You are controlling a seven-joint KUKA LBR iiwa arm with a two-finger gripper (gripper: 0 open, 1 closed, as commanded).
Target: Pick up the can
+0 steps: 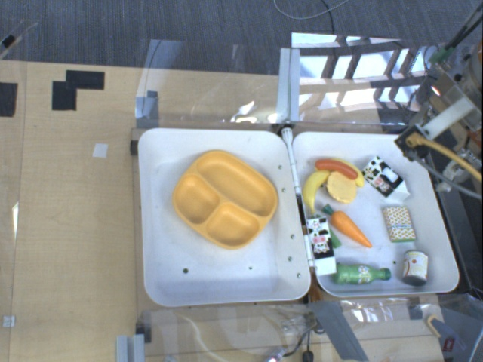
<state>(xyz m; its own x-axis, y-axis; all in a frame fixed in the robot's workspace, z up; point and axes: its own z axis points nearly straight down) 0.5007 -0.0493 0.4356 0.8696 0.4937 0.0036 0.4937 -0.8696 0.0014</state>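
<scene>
The can (pixel 414 267) is small, with a pale label and a dark lid. It stands in the near right corner of the right bin (pixel 438 202), just right of a green bottle (pixel 361 274) lying on its side. My gripper (pixel 447 89) hangs at the upper right, above and beyond the bin's far right corner, well away from the can. Nothing shows in its grasp.
The right bin also holds a banana (pixel 312 189), a sausage (pixel 337 167), a yellow disc (pixel 341 190), a carrot (pixel 352 229), two cow-patterned cartons (pixel 382 176) (pixel 321 240) and a cracker box (pixel 398 223). A yellow divided plate (pixel 224 198) lies in the left bin (pixel 162 277).
</scene>
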